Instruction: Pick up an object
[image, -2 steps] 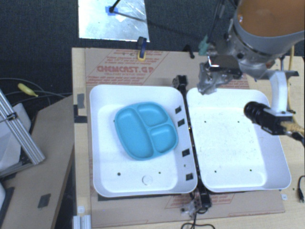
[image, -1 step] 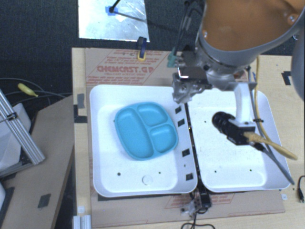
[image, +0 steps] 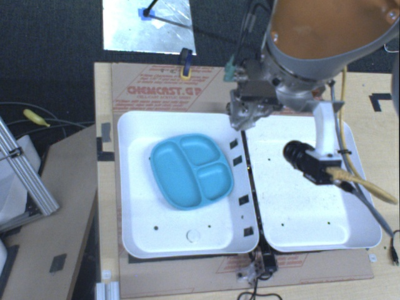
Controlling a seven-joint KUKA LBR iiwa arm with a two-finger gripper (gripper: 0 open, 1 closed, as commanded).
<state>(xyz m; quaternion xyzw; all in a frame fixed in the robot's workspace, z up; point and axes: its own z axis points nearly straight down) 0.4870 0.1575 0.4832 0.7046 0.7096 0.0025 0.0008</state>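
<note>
A light blue divided plate (image: 190, 170) lies flat in the middle of the left white bin (image: 128, 186). My gripper (image: 241, 116) hangs from the large grey and orange arm over the far end of the ridge between the two bins. It is up and to the right of the plate and does not touch it. Nothing shows in the gripper. The right white bin (image: 300, 214) has a bare floor in its near half.
Both bins rest on a cardboard sheet (image: 162, 89) with red lettering. A shiny foil sheet (image: 147, 17) lies beyond it, with a small yellow and blue clip (image: 185, 64) near its edge. An aluminium frame (image: 22, 174) stands at the left.
</note>
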